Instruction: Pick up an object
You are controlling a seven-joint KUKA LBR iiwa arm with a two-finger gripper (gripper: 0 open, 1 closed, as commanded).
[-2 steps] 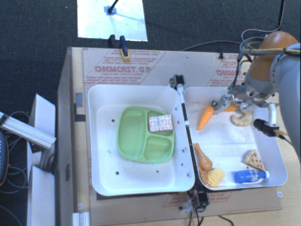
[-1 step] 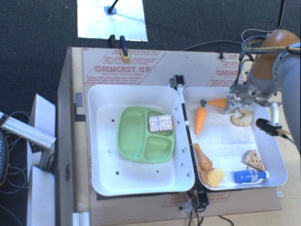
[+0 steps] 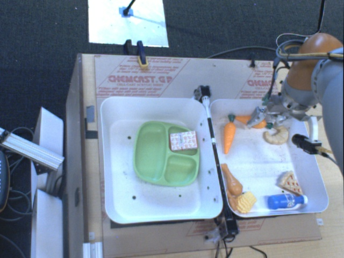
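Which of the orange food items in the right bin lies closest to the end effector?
The small orange piece right at the end effector; the carrot lies farther left, the drumstick near the front.

We look down from one fixed camera set high above the counter [image 3: 161, 71], tilted at a slant so the far edge sits toward the top. It stands well back: both white bins, the left bin [image 3: 115, 160] and the right bin [image 3: 317, 190], fit whole, with dark floor [image 3: 37, 31] around them. The arm [image 3: 322, 74] enters from our right.
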